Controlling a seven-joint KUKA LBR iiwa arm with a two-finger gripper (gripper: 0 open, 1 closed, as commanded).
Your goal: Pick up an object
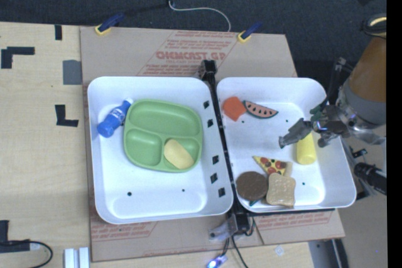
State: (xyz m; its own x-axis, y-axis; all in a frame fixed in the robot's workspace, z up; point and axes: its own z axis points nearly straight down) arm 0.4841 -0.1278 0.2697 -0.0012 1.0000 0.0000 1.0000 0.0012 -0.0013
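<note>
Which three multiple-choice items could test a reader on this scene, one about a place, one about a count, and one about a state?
1. Where does the yellow food piece lie?
A. On the green plate
B. In the right bin
C. On the cardboard

2. How many bins stand on the bench?
A. One
B. Two
C. Three

3. How does the blue bottle rest?
A. Upright
B. Inside the plate
C. On its side

Answers:
1 A, it sits in a compartment of the plate.
2 B, the left bin and right bin stand side by side.
3 C, its length lies along the bin floor.
</note>
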